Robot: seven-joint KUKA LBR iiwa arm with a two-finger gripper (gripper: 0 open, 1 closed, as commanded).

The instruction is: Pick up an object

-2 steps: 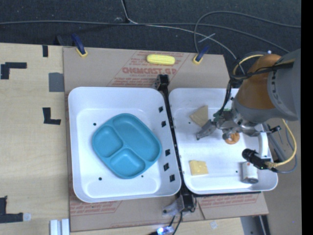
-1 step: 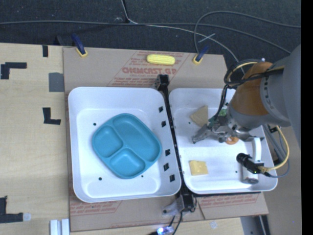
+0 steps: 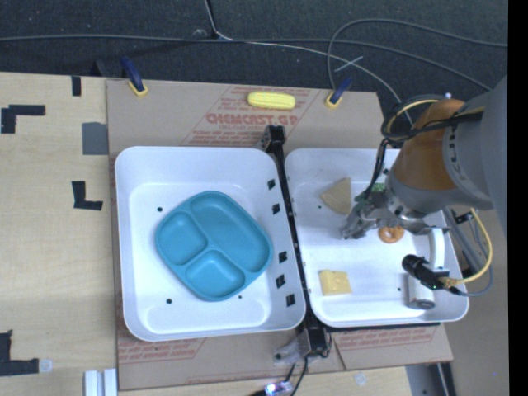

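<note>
Tan wedge (image 3: 337, 195), yellow square slice (image 3: 334, 282) and small orange ring (image 3: 390, 234), all loose in right bin (image 3: 371, 310).

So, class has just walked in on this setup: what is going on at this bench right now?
A grey robot arm reaches in from the right, its gripper low inside the right bin. Near it lie a tan wedge-shaped piece, a small orange ring and a yellow square piece. Nothing can be seen held. The left bin has a blue divided plate. A yellow corn cob lies on the cardboard behind the bins.
</note>
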